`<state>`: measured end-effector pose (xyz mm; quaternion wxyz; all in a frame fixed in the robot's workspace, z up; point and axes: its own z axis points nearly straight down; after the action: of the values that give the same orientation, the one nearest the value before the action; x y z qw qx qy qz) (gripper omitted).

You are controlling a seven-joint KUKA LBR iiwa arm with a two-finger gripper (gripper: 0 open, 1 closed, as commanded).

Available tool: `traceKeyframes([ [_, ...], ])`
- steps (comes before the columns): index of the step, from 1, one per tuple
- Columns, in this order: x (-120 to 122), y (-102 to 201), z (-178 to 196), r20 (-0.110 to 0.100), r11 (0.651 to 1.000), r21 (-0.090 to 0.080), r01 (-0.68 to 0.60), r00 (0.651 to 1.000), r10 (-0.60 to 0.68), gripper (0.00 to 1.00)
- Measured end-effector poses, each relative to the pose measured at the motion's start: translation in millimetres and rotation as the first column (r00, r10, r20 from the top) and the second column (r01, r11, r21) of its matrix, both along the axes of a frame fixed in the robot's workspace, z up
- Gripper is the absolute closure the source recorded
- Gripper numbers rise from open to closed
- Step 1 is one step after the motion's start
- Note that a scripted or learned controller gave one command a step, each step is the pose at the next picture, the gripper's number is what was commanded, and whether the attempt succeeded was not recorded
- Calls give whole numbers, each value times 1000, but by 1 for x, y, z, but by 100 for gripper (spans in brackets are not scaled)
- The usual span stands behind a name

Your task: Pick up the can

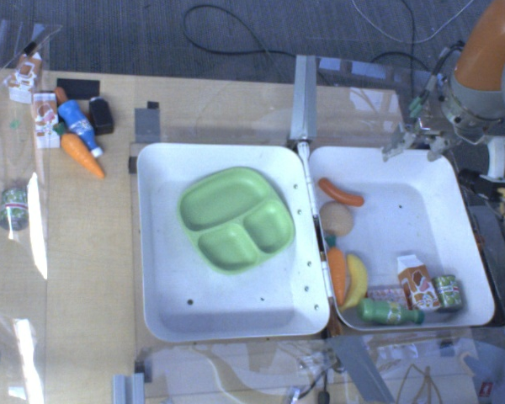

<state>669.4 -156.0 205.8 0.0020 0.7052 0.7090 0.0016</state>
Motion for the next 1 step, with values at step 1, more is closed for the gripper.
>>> traceKeyframes([
  [1,1,-31,11,2,1000,-1,28,1000,-28,0],
])
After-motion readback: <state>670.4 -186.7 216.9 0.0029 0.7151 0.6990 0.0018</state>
